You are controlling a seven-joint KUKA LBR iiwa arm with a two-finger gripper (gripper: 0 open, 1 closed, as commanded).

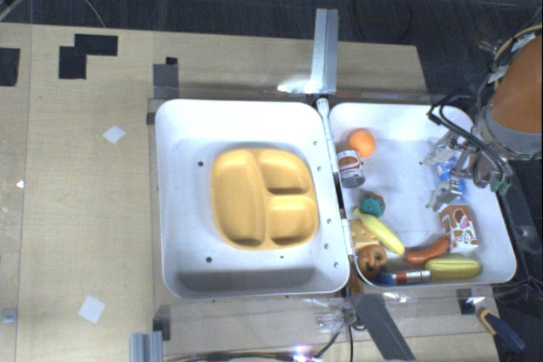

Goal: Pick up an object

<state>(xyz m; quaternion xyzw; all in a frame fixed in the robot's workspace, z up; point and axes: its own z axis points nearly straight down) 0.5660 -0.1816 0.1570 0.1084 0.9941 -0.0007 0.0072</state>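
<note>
My gripper (444, 177) hangs over the right side of the right bin (399, 119), open, with nothing between its fingers. Just below it lies a brown and white carton (459, 228). Further left in the same bin are an orange (362, 142), a small can (350, 169), a teal toy (372, 204), a banana (380, 234), a red apple-like piece (371, 257), a brown sausage (427, 250), a yellow-green pickle shape (453, 268) and a marker (405, 276).
The left bin (178, 182) holds a yellow divided tray (263, 197). A metal post (325, 51) stands behind the wall between the two bins. The arm's orange band (517, 93) sits at the right edge.
</note>
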